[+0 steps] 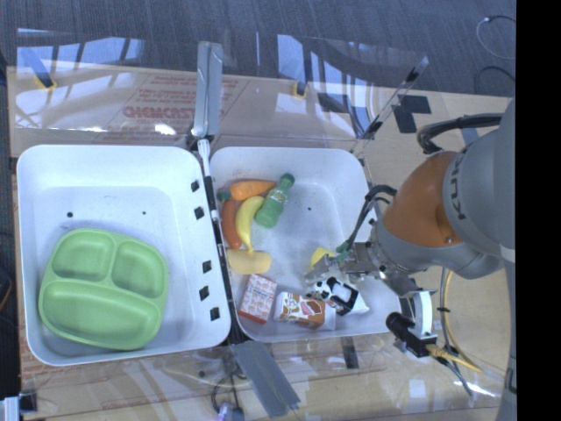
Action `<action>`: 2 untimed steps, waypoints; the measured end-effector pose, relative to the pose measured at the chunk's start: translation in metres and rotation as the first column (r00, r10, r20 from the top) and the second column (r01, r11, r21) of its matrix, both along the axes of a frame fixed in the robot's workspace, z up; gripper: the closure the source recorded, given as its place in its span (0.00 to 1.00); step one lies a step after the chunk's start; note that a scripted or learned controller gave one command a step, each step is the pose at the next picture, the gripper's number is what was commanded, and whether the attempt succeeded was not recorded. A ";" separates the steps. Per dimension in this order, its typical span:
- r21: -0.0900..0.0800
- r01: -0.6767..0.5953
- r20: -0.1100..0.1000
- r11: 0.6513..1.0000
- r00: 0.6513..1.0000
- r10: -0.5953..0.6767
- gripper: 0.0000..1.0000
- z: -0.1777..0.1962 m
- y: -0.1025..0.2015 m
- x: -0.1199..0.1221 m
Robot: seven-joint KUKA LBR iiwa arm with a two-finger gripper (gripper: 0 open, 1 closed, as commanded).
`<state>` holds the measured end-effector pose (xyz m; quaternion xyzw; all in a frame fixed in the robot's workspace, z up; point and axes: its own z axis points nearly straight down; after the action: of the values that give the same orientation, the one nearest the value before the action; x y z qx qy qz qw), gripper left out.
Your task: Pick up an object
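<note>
You see the arm (456, 209) reaching in from the right, over the right bin (337, 169). The left bin (53, 174) holds a green tray (103, 288) with three compartments. In the right bin, the objects lie along the left wall and the near edge: a carrot (248, 188), a banana (246, 220) and a green bottle (273, 202) close together, then a red-white box (258, 298) and an orange pouch (303, 310) just beside it. The gripper (344, 274) is low at the near right part of this bin, touching or just above a black-white object (337, 295); a small yellow piece (321, 256) is beside it. You cannot tell if the fingers are wide or closed.
</note>
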<state>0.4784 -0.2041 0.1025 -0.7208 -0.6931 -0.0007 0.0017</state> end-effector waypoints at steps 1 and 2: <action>0.000 -0.120 -0.003 0.993 0.993 0.120 0.00 -0.011 0.015 0.011; 0.002 -0.125 -0.002 0.992 0.992 0.125 1.00 -0.001 0.016 0.012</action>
<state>0.4907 -0.1880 0.1019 -0.6761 -0.7368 -0.0006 0.0033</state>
